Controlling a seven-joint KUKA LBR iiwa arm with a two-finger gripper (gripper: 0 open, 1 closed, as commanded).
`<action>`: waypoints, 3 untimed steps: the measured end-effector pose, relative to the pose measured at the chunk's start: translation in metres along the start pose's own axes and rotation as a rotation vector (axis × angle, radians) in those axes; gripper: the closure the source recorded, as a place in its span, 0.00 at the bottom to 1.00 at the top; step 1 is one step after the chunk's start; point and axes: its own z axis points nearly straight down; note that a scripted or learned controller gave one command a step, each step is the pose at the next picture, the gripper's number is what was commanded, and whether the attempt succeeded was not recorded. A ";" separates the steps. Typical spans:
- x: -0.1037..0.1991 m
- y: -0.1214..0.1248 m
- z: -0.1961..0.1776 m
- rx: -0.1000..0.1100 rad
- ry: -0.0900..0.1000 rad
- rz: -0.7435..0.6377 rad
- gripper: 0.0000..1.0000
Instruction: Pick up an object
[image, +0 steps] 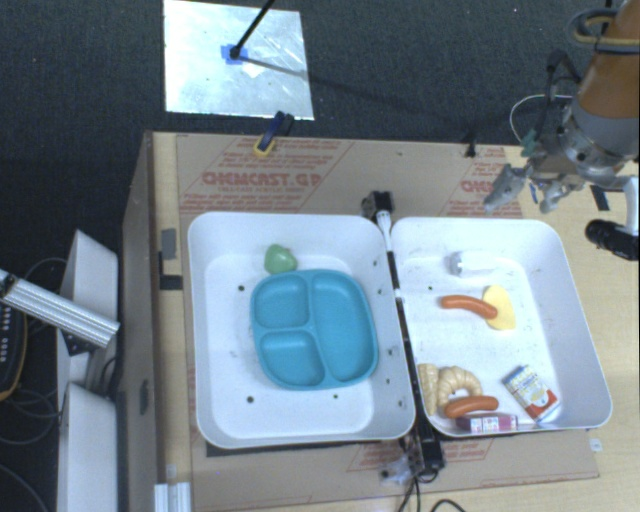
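Sausage (468, 304) beside yellow piece (501, 307), right bin (575, 300).

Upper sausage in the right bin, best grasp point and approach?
Probably grip the upper sausage at its middle, coming straight down from above, fingers closing across its narrow width. It lies flat and lengthwise, left to right, with bare bin floor along both long sides. Its right end meets the yellow piece, so stay clear of it.
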 end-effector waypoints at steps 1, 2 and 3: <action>-0.027 -0.004 0.104 0.004 0.001 0.002 0.00; -0.014 -0.011 0.195 0.002 0.001 0.000 0.00; -0.056 0.009 0.159 -0.002 -0.001 0.002 0.00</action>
